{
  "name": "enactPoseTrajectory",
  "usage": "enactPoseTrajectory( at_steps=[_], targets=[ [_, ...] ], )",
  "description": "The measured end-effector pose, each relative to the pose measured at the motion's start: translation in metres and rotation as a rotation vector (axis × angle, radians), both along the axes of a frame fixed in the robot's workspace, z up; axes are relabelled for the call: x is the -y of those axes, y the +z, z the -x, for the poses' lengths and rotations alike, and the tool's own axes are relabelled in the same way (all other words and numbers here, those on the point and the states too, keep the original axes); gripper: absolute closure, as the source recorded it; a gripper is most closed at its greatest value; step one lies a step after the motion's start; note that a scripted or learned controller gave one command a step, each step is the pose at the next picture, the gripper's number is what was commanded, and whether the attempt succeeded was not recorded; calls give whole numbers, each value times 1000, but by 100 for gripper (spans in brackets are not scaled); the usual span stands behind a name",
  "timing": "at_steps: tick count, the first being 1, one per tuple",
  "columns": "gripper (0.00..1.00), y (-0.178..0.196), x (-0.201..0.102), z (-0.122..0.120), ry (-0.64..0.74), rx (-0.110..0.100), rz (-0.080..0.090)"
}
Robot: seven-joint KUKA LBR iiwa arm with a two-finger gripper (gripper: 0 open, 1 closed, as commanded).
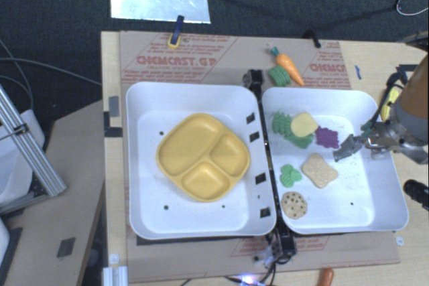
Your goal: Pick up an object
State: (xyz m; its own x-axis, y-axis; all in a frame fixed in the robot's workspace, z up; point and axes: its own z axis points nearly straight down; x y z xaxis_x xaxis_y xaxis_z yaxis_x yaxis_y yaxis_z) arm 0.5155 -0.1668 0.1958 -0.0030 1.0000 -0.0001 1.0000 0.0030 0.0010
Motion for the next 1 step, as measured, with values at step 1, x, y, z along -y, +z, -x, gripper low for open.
enactPoseTrajectory(
  at_steps=[1],
  targets=[
    [0,-115,36,-34,-4,2,0]
  ],
)
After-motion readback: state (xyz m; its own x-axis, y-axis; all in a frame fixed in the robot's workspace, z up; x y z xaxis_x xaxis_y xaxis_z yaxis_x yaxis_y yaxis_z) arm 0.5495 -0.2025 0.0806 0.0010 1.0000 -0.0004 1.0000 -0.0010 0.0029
